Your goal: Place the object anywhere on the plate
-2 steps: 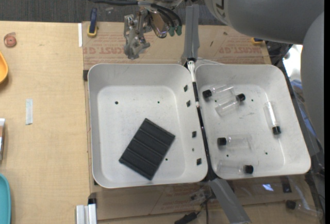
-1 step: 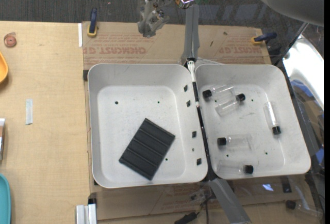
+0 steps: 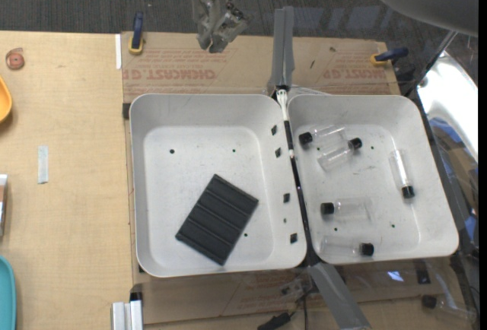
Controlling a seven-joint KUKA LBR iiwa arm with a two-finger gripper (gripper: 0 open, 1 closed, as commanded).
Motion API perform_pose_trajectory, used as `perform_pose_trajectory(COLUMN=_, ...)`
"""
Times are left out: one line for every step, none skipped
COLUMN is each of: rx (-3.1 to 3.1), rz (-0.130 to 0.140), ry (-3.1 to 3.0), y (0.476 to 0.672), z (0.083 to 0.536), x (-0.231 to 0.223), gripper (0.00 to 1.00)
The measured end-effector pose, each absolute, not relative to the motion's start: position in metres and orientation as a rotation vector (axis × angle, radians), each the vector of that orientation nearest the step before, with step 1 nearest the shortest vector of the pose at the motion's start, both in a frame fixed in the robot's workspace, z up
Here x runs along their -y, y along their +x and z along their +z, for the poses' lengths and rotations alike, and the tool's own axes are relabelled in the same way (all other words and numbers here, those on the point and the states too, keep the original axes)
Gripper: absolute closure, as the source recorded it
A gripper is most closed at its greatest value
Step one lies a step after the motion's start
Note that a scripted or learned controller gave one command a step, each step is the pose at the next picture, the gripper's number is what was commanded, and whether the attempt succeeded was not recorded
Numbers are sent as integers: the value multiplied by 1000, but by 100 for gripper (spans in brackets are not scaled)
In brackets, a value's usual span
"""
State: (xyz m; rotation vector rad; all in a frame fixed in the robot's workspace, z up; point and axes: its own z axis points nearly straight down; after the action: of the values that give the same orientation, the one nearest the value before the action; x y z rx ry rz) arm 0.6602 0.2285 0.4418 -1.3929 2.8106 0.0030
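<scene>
Black and ribbed, the plate lies flat and tilted in the left bin, toward its near edge. In the right bin, clear vials with black caps lie scattered, well apart from the plate. Farther back, the gripper hangs above the cardboard behind the left bin; its finger state cannot be determined, and no object is visible between the fingers. Risk: a release from this height and position drops any load outside the bin. Round vials may also roll off the ribbed surface.
</scene>
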Motion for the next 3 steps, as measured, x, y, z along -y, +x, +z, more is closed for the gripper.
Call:
perform_pose_trajectory(rx=-2812, rz=7, ry=-1380, y=662, z=451, x=-226, gripper=100)
perform_pose_trajectory(rx=-2812, rz=10, ry=-1369, y=664, z=461, x=-225, gripper=100)
perform_pose_trajectory(rx=-2811, rz=13, ry=-1357, y=666, z=470, x=-223, gripper=100)
